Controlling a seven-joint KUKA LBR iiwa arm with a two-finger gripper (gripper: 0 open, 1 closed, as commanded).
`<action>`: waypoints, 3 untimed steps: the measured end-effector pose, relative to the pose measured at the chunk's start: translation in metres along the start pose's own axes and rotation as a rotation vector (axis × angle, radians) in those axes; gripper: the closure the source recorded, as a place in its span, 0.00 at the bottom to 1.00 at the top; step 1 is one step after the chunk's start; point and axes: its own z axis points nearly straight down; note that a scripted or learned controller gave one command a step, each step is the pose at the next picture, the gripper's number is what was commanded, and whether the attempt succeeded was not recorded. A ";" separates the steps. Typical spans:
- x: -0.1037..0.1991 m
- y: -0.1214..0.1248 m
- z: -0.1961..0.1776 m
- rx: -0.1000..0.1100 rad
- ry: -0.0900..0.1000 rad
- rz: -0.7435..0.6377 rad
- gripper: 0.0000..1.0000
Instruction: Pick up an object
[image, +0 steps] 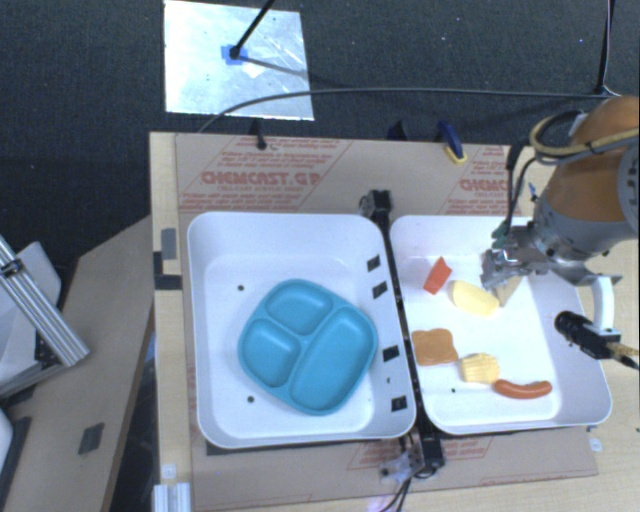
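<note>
Several toy foods lie in the right bin (575, 400): an orange-red wedge (437, 275), a pale yellow piece (472, 297), a brown toast slice (434, 346), a ridged yellow chip (479, 368) and a red sausage (522, 389). My gripper (499, 275) hangs low over the back of that bin, just right of the pale yellow piece and close to touching it. Nothing shows between its fingers, and I cannot make out their spacing.
The left bin (215, 260) holds a blue sectioned plate (307, 344). A black divider strip (392, 300) runs between the two bins. Cardboard (270, 175) lies under both, and a grey metal frame (35, 310) stands at the far left.
</note>
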 end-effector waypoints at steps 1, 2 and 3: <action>0.002 -0.002 -0.064 -0.003 -0.001 -0.001 1.00; 0.056 -0.020 -0.048 0.006 0.002 -0.004 1.00; 0.110 -0.023 -0.048 0.005 0.003 -0.006 1.00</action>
